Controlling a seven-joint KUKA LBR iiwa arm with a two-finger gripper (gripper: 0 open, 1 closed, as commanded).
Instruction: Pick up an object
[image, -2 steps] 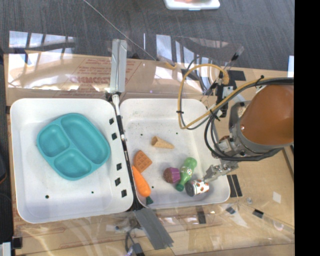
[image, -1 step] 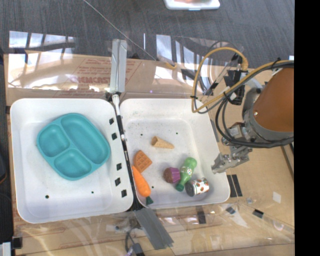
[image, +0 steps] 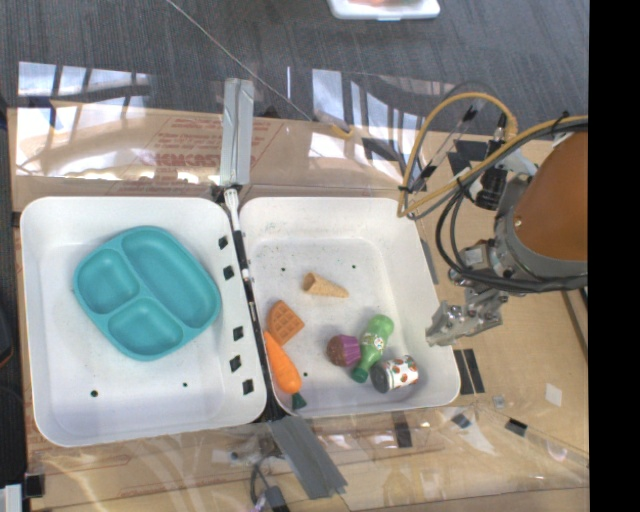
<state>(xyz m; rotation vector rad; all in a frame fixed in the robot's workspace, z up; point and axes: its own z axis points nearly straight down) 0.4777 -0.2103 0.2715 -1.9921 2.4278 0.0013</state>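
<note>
1. Toy carrot lies at the right bin's front-left, near a waffle, can and purple piece.
2. Gripper hangs just outside that bin's right rim; its opening cannot be told.

Glossy white plastic bins — matt teal plastic plate; bare-metal end effector.

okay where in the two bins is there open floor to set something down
Right bin: bare floor along the far side, behind the cone piece. Its near half is crowded by the waffle, carrot, purple piece, green bottle and can. Left bin: bare strip nearer than the teal plate.
</note>
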